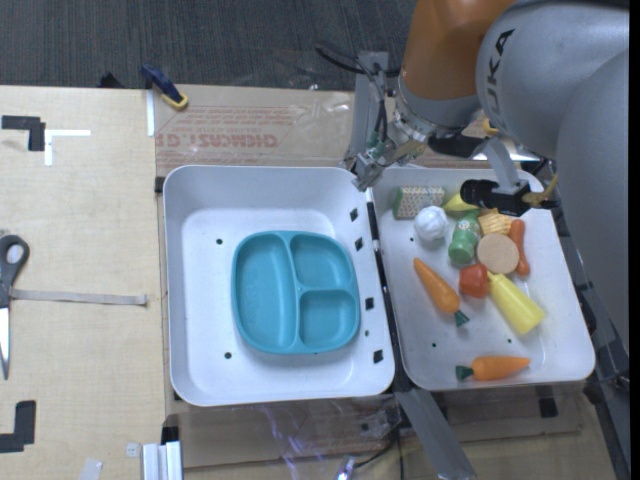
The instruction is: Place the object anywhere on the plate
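The arm (570, 68) loomed at the right, its gripper (372, 160) hanging over the back rim where the two bins met. Whether the gripper was spread or pressed together could not be told. The teal plate (296, 290) lay in the left bin (190, 268). The toys (474, 280) sat clustered in the right bin (560, 353), with one carrot (495, 368) apart near its front.

A robotics lab — KUKA arm (560, 78) over plywood bench (80, 228).

Bench (80, 368): left bin (200, 373), right bin (560, 358) (side by side), scissors (5, 298) far left.
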`<state>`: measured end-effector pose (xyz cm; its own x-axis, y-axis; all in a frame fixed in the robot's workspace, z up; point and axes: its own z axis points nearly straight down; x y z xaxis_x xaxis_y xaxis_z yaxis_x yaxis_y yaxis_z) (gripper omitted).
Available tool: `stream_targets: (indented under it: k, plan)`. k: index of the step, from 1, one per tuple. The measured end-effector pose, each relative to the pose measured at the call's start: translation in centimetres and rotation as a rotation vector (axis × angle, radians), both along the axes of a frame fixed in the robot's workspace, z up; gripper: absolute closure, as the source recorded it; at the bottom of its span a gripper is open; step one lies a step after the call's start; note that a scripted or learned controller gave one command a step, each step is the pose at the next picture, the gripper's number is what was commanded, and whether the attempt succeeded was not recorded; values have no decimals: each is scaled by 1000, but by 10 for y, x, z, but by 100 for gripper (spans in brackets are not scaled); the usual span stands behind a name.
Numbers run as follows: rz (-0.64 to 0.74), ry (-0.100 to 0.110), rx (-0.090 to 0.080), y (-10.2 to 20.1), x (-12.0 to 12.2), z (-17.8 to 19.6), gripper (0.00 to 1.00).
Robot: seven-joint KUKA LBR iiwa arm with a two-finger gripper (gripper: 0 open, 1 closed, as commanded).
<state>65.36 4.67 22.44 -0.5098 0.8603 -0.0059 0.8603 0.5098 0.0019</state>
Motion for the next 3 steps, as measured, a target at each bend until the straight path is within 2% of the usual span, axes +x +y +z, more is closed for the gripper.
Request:
stream_targets:
  k: [1,2,3]
  plan:
    - [3,-2,-2,0,1,9,100]
    - [-75,5,3,48,-53,26,100]
    - [-279,6,3,90,-88,28,100]
